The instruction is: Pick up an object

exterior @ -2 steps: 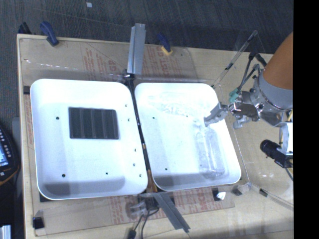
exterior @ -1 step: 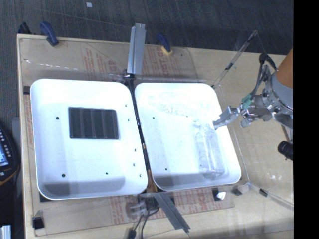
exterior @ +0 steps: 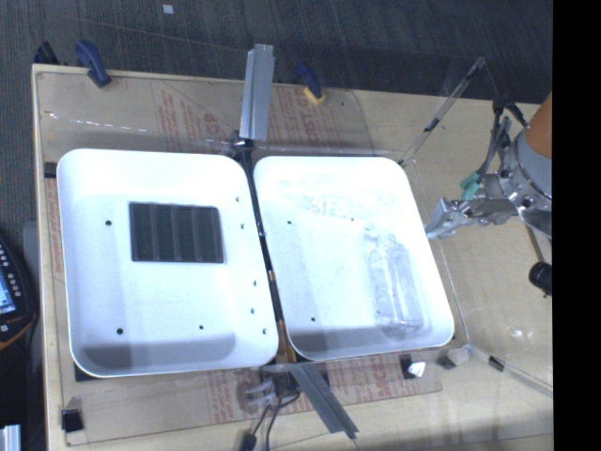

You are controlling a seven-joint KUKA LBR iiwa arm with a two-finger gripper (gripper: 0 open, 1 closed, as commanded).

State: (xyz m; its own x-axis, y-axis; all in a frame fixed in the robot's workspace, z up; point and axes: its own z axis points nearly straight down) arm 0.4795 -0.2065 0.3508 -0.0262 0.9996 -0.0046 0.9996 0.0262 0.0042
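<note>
- The bench (exterior: 488, 318) is a pale wooden sheet with faint red printing; two blue clamps (exterior: 94, 64) grip its far edge.
- Two shallow white bins with rounded corners and smooth, glossy plastic walls sit side by side on it, their inner rims almost touching.
- The left bin (exterior: 84, 336) holds a dark rectangular panel (exterior: 177, 232), flat and ribbed into four upright strips, lying in the far-left part of the floor. Small dark holes dot the floor along the bin's edges.
- The right bin (exterior: 319, 336) holds a clear plastic bottle (exterior: 394, 280), the one thing there to pick up. It lies on its side near the bin's right wall, running lengthwise from the middle toward the near-right corner. It is see-through and faint against the white floor, so its outline is hard to trace.
- A grey metal bar (exterior: 257, 92) stands at the far end of the seam between the bins; another grey strut (exterior: 319, 402) angles off the near end.
- The gripper (exterior: 449, 216), a bare-metal claw, hangs over the bench just outside the right bin's right rim, apart from the bottle, with nothing seen between its fingers. Whether the claw is open or closed cannot be told.
</note>
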